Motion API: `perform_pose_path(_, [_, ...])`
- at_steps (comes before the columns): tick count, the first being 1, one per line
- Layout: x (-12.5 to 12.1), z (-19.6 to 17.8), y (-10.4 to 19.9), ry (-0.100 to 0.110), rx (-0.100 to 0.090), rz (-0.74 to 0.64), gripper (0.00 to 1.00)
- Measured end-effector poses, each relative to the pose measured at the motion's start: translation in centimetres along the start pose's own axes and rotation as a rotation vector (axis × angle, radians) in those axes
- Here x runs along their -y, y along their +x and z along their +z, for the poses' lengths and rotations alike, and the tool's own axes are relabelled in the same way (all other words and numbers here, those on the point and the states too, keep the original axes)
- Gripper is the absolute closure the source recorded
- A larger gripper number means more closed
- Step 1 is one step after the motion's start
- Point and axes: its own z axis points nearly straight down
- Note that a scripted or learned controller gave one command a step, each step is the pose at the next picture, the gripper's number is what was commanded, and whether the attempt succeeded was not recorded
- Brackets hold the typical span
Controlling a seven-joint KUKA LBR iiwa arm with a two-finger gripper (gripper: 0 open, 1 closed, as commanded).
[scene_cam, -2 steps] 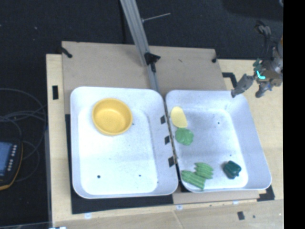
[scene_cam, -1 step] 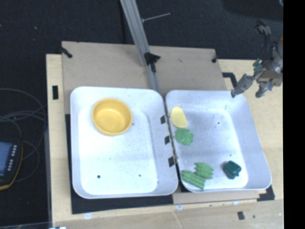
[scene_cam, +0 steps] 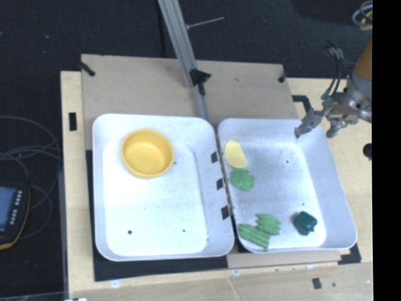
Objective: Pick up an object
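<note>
My gripper hangs over the back right corner of the right bin, fingers spread open with nothing between them. In that bin lie a pale yellow piece and a round green piece near the left wall. Two long green pods rest by the front edge. A dark green object sits at the front right. All of them are well apart from the gripper.
The left bin holds a yellow bowl at its back left. A grey metal pole slants up from the divide between the bins. Cables and a handheld device lie off the bench's left side.
</note>
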Motion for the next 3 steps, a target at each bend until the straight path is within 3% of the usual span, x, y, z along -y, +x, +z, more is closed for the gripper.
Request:
perform_pose_path(2, [-0.4, 10.9, 0.2, 0.001, 0.000, 0.000, 0.00])
perform_pose_path(3, [-0.6, 9.5, 0.1, -0.005, 0.002, 0.000, 1.00])
